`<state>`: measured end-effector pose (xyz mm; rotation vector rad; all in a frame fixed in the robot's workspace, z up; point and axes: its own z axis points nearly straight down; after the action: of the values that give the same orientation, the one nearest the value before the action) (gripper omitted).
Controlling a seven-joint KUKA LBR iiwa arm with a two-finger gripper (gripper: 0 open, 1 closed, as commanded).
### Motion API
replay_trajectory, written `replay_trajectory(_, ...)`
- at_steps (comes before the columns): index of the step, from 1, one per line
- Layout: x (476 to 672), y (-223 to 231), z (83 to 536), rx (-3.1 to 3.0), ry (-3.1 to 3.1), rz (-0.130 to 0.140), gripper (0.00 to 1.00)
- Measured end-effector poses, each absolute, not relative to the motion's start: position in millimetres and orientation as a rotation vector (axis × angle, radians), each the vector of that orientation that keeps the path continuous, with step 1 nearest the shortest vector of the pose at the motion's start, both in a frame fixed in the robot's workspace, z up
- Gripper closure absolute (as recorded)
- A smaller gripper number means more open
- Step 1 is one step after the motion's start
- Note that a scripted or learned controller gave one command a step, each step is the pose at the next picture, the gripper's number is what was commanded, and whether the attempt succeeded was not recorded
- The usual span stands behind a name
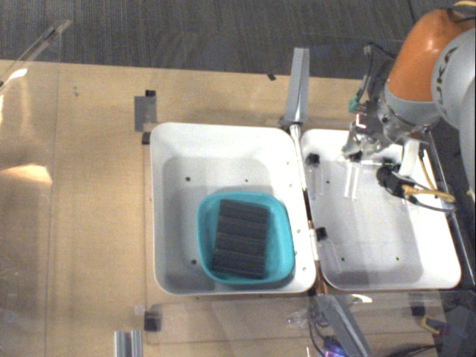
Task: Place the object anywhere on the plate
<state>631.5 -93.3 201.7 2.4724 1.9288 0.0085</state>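
Two white bins sit side by side on the wooden table (82, 222), and the action is split between them. Over in the left bin (167, 199), a square teal plate (281, 233) rests toward the near right corner, and lying right on top of it is the object (241, 238), a dark ribbed block, slightly tilted, covering most of the plate's middle. It is flat on the plate, touching nothing else, with teal rim showing all round it.

Across the divider, the arm (424, 58) reaches in from the right, its orange band up top and grey wrist below. The gripper (351, 177) hangs over the far left part of the right bin (387, 262), well apart from the plate and the block. Its pale fingers (346, 181) point down toward the bin floor with nothing between them; they look close together, a narrow stance, though the small blurred shape makes that hard to call for certain. Black cable and a yellowish hose (424, 193) loop off the wrist just beside it, above the bin's white floor.

A grey metal post (298, 88) stands at the far edge where the two bins meet.
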Motion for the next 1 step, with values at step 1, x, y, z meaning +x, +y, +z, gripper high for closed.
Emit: replay_trajectory(1,616.9,-20.7,184.1,2.332,2.103,0.003,1.00)
